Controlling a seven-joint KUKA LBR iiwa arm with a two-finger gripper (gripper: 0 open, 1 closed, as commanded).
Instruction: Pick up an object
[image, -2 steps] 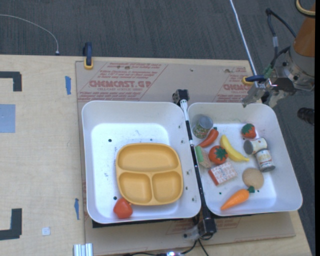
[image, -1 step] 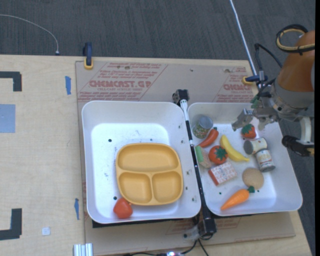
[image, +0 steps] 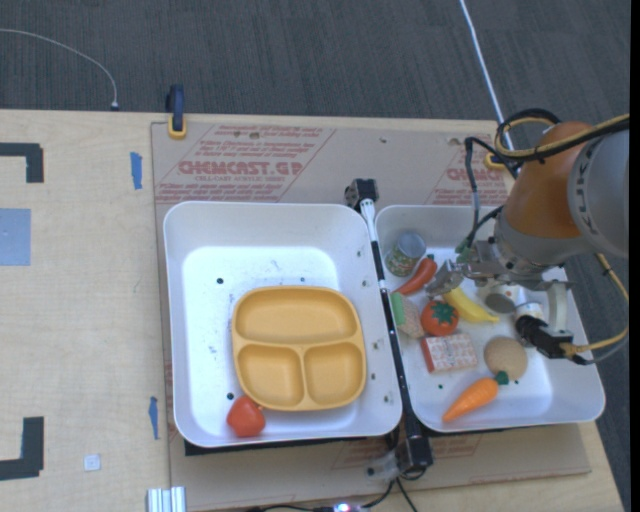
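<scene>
Hovering over right bin (image: 575, 405) – jaws above banana (image: 470, 305).

"What's under the far end there?"

"Dark grey carpet (image: 300, 50), a thin white cable (image: 70, 55) curling over it. The surface (image: 80, 330) is pale wood, with black tape marks (image: 28, 160) and bits of blue tape (image: 136, 170)."

"And that brown sheet?"

"Cardboard (image: 250, 160) with red print, held by a clamp (image: 177, 110) at its far edge. Even light, soft shadows."
</scene>
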